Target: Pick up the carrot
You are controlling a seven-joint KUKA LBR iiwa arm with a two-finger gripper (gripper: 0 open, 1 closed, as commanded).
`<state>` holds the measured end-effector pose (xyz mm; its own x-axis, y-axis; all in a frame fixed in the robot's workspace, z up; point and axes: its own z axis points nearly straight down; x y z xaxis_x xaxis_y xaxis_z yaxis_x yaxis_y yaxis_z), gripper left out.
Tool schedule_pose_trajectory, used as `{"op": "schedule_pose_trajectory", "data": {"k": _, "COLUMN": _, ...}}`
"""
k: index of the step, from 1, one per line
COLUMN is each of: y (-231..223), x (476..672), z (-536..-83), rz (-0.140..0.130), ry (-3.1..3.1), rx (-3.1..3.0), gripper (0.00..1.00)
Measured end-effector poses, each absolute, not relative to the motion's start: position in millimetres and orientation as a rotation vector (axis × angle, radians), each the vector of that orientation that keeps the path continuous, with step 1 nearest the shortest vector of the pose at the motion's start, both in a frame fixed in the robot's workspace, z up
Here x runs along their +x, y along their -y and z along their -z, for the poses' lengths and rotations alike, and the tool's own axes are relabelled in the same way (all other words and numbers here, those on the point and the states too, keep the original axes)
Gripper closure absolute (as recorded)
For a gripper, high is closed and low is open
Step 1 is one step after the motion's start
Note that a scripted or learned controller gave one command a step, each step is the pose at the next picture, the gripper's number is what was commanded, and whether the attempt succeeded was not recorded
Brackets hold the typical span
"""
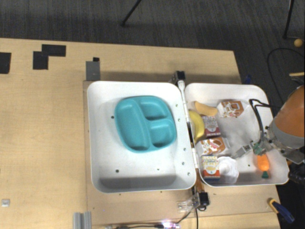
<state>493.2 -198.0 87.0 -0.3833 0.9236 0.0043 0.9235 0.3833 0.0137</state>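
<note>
1. My gripper (244, 150) reaches in from the right edge of the view, over the right-hand bin (248, 90), with my grey arm and its orange band (291, 116) above the bin's right wall.
2. Whether my gripper is wide, narrow or closed on anything I cannot tell; the parts at its tip are too small and tangled to read.
3. The carrot (263, 163) lies on the floor of the right bin, in its near right corner, close to the right wall.
4. Its orange body points roughly toward the near rim, with a small green end (265, 175) at the nearer tip.
5. Relative to my gripper, the carrot sits just beside it, toward the right wall and a little nearer the front rim. I cannot tell whether they touch.
6. The carrot rests on the bin floor, not visibly lifted.
7. Left of my gripper, in the same bin, lie several small cartons (211, 145) in a column, a banana (196, 123) against the dividing wall, and a crumpled white thing (228, 168) near the front.
8. Another carton (231, 109) and a tan piece (206, 109) lie toward the far wall.
9. The left bin (97, 142) holds a teal divided tray (144, 123), well apart from the carrot.
</note>
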Motion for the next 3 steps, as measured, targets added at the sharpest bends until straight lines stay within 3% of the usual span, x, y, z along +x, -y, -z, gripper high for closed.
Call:
{"op": "schedule_pose_trajectory", "data": {"k": 1, "y": 191.9, "x": 500.5, "z": -90.8, "rz": -0.047, "ry": -2.187, "rx": 2.242, "gripper": 0.00}}
{"op": "schedule_pose_trajectory", "data": {"k": 2, "y": 186.7, "x": 490.1, "z": -97.0, "rz": -0.005, "ry": -2.593, "rx": 1.762, "gripper": 0.00}}
{"op": "schedule_pose_trajectory", "data": {"k": 3, "y": 205.8, "x": 490.1, "z": -87.0, "rz": -0.002, "ry": -2.899, "rx": 1.191, "gripper": 0.00}}
